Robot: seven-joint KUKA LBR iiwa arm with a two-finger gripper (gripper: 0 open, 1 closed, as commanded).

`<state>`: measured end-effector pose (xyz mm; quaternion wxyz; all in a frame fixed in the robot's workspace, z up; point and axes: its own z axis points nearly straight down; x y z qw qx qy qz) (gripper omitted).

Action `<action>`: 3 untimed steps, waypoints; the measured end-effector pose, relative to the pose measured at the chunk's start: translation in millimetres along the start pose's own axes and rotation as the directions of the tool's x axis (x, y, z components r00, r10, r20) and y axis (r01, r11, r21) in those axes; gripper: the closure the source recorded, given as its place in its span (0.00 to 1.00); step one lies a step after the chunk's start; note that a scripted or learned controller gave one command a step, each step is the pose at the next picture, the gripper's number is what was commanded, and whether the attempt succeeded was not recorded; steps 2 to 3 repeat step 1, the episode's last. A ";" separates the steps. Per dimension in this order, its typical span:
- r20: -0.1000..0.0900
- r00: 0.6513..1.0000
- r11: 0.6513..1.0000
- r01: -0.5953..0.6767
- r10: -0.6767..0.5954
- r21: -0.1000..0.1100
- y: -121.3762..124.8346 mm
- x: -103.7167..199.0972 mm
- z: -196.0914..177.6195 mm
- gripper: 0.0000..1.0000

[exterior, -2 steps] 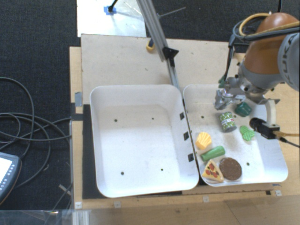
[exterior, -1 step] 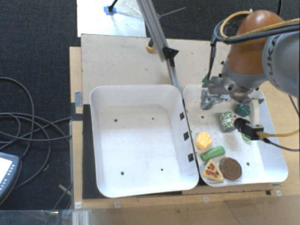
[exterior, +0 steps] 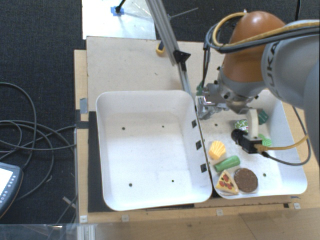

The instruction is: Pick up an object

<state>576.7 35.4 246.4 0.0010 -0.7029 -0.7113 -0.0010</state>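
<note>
Toys sit low in the right bin (exterior: 295, 176): yellow shell (exterior: 217, 149), green pickle (exterior: 227, 163), pizza slice (exterior: 227, 182), brown cookie (exterior: 246, 180). Gripper (exterior: 205, 106) hangs mid-frame by the bins' shared wall, w/ nothing seen in it; can't tell how wide it is. Best go straight down on one toy, away from the wall.

The one piece of lettering that can be read stands on the grey arm (exterior: 292, 59), on its casing at the right of the view: dark capital letters running down the curve, of which "UK" shows plainly, part of the maker's name, the rest cut off by the curve. A screen (exterior: 7, 181) at the lower left edge glows pale, but nothing on it can be made out. The small dark tabs along the bin wall (exterior: 198, 145) carry no legible marks.
</note>
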 end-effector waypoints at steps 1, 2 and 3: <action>0.000 1.000 1.000 0.000 0.000 0.001 -17.2 52.4 -2.6 1.00; 0.000 1.000 1.000 0.000 0.000 0.001 -17.2 52.4 -2.6 1.00; 0.000 1.000 1.000 0.000 0.000 0.001 -17.2 52.4 -2.6 1.00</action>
